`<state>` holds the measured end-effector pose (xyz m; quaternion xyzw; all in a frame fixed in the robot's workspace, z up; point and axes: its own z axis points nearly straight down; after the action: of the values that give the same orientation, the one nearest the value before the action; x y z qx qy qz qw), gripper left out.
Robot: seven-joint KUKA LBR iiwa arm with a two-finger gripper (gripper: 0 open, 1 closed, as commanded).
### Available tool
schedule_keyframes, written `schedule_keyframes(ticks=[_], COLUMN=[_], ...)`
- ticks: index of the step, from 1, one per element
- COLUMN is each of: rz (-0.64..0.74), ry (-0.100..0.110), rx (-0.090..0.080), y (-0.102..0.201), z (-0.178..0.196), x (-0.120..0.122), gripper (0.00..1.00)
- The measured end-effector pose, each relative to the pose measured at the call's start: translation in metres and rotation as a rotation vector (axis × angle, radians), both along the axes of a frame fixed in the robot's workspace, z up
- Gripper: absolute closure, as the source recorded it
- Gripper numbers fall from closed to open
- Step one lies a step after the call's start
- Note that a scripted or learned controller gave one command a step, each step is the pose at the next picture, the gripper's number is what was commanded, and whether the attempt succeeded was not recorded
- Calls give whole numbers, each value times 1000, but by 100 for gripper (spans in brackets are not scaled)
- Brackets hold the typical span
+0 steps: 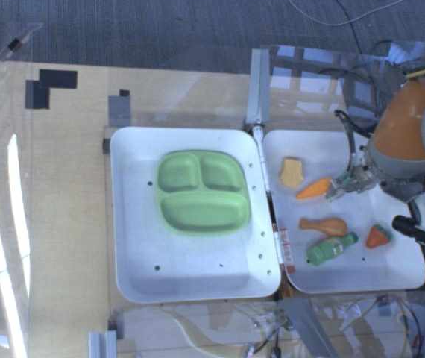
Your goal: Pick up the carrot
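Orange carrot [314, 189] lying in right bin [414, 278], long axis pointing left-down to right-up, thick end touching jaws [344, 185] on their left; jaw opening impossible to tell.

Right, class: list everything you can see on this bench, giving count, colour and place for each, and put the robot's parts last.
bins: 2, white, side by side on the bench
plate: 1, green, three compartments, in the left bin
carrot: 1, orange, upper middle of the right bin, at the gripper's tip
yellow food: 1, pale yellow, upper left of the right bin
drumstick: 1, brown, middle of the right bin
bottle: 1, green, below the drumstick
strawberry: 1, red with green top, right side of the right bin
arm: 1, grey with orange band, over the right bin
gripper: 1, touching the carrot's right end
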<state>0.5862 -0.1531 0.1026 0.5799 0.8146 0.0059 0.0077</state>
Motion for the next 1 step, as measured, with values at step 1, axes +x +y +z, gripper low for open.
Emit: schedule_keyframes(ticks=[1], rz=[-132], ry=[11], rx=[1], y=[78], z=[84], x=[30], gripper=[100])
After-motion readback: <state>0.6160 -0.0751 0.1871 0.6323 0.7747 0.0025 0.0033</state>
